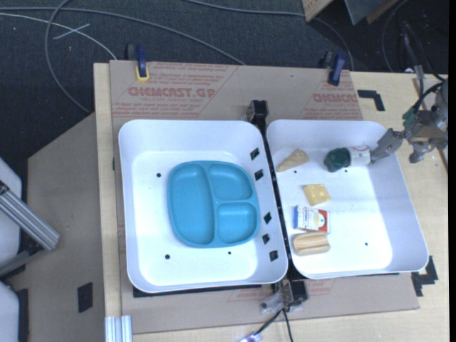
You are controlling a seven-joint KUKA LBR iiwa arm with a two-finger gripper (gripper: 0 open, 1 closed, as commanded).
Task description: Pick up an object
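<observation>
A: Where is the gripper [385,145] right now?

B: At the right rim of the right bin [406,212], low and coming in from the side. I cannot tell its state from this angle, and nothing is visibly in its hold.

A: What could it pick?

B: Five small things, all in the right bin. A dark green lump [338,159] lies near the back, closest to the gripper, with a small white piece [360,152] just beside it. A pale wedge [293,159] sits near the divider. A yellow block [316,194] is in the middle, then a red and white packet [312,219], and a tan roll [311,244] touching the packet's front edge.

A: How would they handle?

B: They look like light toy food, I would guess fairly stiff and a bit slick. The green lump is rounded, so it may roll; grip it across the widest part. The yellow block offers flat sides, an easier hold.

A: And the surroundings?

B: Smooth white bin floors, so things can slide. The left bin [142,155] holds a blue divided plate [213,203]. The bench [214,80] is cardboard-covered, with clamps at the back and cables on the dark floor.
</observation>
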